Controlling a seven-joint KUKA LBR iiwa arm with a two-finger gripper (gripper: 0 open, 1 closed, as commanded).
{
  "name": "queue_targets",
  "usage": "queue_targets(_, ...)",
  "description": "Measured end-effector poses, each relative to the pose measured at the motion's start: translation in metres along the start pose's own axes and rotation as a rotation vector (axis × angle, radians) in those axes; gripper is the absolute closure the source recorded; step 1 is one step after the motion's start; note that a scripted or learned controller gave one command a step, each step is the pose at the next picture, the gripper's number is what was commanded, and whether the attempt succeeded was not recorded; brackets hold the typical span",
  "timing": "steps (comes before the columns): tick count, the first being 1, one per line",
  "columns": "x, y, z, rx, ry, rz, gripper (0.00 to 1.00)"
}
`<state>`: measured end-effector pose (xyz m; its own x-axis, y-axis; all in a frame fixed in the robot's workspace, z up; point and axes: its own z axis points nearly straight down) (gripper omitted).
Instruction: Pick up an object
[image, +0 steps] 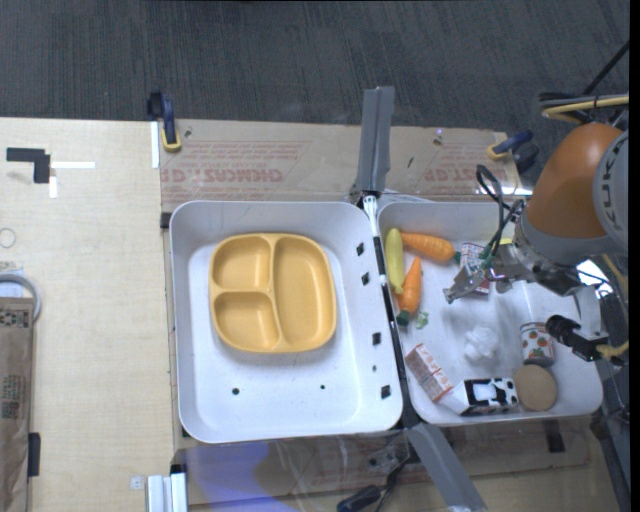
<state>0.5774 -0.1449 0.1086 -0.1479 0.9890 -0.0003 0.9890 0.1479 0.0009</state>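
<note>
My gripper (463, 288) hangs low over the upper middle of the right bin (447, 328), at the end of the grey arm with its orange band (570, 190). Just left of it lie two orange carrots, one (428, 246) flat near the back wall and one (411, 284) pointing down the divider, beside a yellow banana-like piece (395, 258). Nothing shows clearly in the gripper. A small red and green item (480, 268) sits right against the gripper's body, partly hidden.
Lower in the right bin are a small red-and-white carton (430, 372), a crumpled white lump (482, 343), a patterned cup (537, 343), a brown disc (537, 388) and a black-and-white object (490, 394). The left bin (290, 390) holds a yellow divided plate (272, 292).
</note>
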Motion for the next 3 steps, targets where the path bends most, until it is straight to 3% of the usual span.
queue_targets(1, -0.002, -0.001, -0.009, 0.001, 0.001, 0.005, 1.00)
queue_targets(2, -0.003, -0.001, -0.017, 0.002, 0.001, 0.009, 1.00)
queue_targets(3, 0.100, 0.066, -0.083, 0.003, -0.001, 0.196, 1.00)
